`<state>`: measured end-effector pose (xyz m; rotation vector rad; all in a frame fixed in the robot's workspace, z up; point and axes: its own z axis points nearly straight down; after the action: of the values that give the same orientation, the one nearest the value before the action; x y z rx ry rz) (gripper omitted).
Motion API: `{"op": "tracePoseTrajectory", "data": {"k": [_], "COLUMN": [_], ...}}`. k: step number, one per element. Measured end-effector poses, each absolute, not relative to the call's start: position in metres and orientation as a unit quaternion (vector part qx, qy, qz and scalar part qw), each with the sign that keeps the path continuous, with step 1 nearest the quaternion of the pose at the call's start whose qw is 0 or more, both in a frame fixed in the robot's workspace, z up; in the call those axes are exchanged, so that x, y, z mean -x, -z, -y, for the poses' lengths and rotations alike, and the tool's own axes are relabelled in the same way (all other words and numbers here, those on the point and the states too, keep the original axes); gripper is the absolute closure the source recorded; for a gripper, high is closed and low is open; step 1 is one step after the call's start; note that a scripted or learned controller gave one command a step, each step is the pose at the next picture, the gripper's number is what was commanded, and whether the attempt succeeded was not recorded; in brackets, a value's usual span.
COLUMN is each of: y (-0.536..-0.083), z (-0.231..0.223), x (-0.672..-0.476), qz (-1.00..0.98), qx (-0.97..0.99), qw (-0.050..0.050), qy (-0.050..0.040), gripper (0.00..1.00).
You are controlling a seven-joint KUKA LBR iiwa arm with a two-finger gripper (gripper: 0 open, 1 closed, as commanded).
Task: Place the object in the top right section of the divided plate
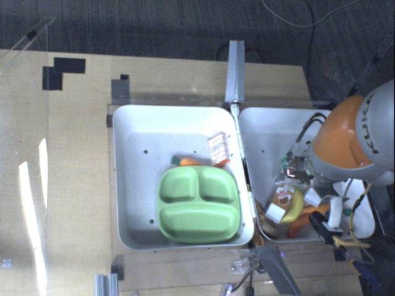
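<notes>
A green divided plate (199, 203) lies in the left bin (133, 165), toward its front right. Its top right section (218, 185) holds nothing. Just behind the plate lies an orange carrot-like piece (187, 161), and a small white and red packet (217, 148) sits by the bin's right wall. My gripper (295, 170) hangs over the right bin (265, 137), directly above a pile of items: a yellow banana (294, 206), a brown and white packet (282, 197) and an orange piece (299, 226). Nothing shows held in the gripper.
The metal divider post (235, 73) stands between the two bins at the back. The arm's orange band (342, 137) and grey body cover the right bin's right side. Bare bin floor lies left of and behind the plate.
</notes>
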<state>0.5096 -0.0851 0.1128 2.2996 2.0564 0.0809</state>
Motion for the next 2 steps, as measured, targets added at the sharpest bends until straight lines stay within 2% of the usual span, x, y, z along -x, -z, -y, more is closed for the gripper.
{"op": "tracePoseTrajectory", "data": {"k": [1, 2], "y": [-0.089, -0.103], "z": [0.085, 0.085], "x": [-0.492, -0.496], "qz": [-0.665, -0.666], "qx": [-0.747, -0.746], "qw": [0.007, 0.011], "qy": [-0.0060, -0.0095], "gripper": [0.00, 1.00]}}
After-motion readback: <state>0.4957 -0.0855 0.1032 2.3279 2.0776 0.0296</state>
